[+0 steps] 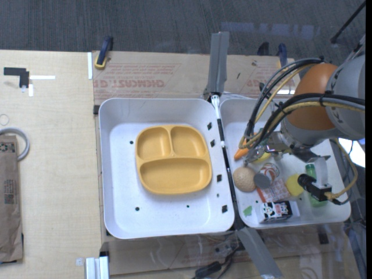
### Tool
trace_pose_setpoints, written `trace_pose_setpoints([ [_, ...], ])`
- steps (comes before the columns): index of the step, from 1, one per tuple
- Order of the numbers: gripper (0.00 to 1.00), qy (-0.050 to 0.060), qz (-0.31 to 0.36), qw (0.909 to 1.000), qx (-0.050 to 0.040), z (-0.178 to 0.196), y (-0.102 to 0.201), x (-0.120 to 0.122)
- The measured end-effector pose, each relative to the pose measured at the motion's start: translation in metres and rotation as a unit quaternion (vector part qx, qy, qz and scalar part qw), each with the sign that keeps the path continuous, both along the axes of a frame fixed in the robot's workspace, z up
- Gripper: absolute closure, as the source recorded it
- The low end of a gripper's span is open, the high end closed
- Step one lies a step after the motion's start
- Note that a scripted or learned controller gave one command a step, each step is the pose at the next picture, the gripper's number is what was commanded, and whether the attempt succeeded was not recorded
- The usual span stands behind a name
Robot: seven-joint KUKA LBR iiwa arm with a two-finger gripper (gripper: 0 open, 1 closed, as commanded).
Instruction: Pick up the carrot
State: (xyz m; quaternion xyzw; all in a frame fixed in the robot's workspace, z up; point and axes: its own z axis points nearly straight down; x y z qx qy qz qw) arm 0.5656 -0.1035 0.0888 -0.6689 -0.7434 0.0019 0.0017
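In the camera view the carrot [241, 153] lies in the right bin [232, 121] near its left wall, a short orange piece whose long axis runs on a slant from lower left up toward the right, its far end hidden under the cables and the claw [261, 151]. The claw hangs just over that end, too tangled with hoses to tell how wide it stands or whether it has hold of anything. The left bin [116, 156] holds a yellow divided plate [172, 158]; behind it on the surface, a cardboard sheet [151, 74] bears reversed red lettering I cannot read with certainty.
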Motion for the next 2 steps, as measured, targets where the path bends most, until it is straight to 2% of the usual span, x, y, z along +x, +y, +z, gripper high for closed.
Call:
trace_pose_setpoints([
  [1,0.0,-0.001,0.012,0.9999,0.0,0.001,-0.016,0.029],
  [2,0.0,-0.001,0.103,0.9947,0.0003,0.1,0.034,0.032],
])
